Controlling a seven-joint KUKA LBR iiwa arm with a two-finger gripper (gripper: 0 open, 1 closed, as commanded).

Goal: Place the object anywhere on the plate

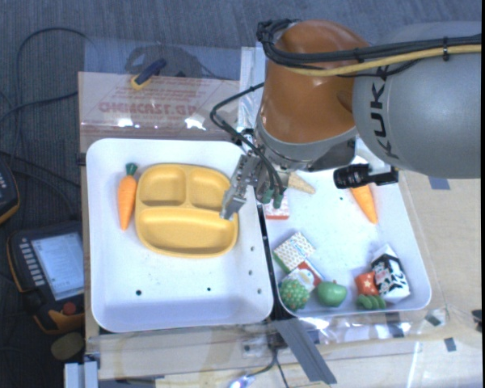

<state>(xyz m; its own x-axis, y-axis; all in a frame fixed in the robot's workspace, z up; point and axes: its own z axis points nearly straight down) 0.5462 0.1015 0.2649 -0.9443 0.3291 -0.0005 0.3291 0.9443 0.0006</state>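
Observation:
A yellow divided plate [184, 208] lies in the left bin [121, 293]. An orange carrot [127, 199] with a green top rests on the bin floor just left of the plate, touching its rim. My gripper [249, 202] hangs over the wall between the two bins, at the plate's right edge. Its fingers are spread open, the left fingertip [227, 210] over the plate's rim, and nothing shows between them. A small red-and-white item [279, 209] lies just under the right finger, partly hidden.
The right bin [412, 241] holds an orange carrot piece [365, 201], a pale wedge [301, 186], two small cartons [294, 251], green vegetables [331, 293], a strawberry [365, 283] and a cow-patterned carton [389, 277]. The arm's bulk covers the right bin's far side.

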